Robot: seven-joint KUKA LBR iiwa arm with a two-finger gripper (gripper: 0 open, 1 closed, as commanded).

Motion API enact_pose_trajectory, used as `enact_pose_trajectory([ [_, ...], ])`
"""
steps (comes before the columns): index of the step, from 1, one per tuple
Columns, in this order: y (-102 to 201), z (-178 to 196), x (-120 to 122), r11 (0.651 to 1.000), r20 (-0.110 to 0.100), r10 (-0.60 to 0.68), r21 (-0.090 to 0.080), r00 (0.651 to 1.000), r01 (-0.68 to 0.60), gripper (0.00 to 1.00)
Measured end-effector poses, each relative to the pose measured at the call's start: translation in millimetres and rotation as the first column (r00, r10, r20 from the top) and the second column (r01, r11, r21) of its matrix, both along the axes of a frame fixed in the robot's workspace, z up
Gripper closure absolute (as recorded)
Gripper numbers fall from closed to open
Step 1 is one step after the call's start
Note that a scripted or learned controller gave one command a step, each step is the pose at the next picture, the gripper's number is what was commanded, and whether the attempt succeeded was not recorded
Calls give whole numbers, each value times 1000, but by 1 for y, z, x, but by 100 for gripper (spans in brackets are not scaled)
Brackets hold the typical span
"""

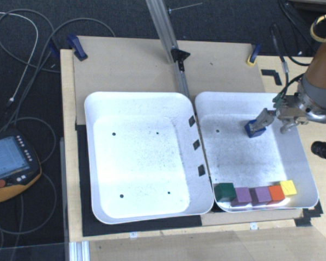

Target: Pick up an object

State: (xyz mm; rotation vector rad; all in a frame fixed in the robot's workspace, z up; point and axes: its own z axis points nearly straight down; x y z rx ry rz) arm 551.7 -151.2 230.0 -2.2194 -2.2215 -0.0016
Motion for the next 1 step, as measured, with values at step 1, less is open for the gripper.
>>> enact_pose_trajectory([
  [1,-13,-135,52,1000,-8,1,1,1000,-1,0],
])
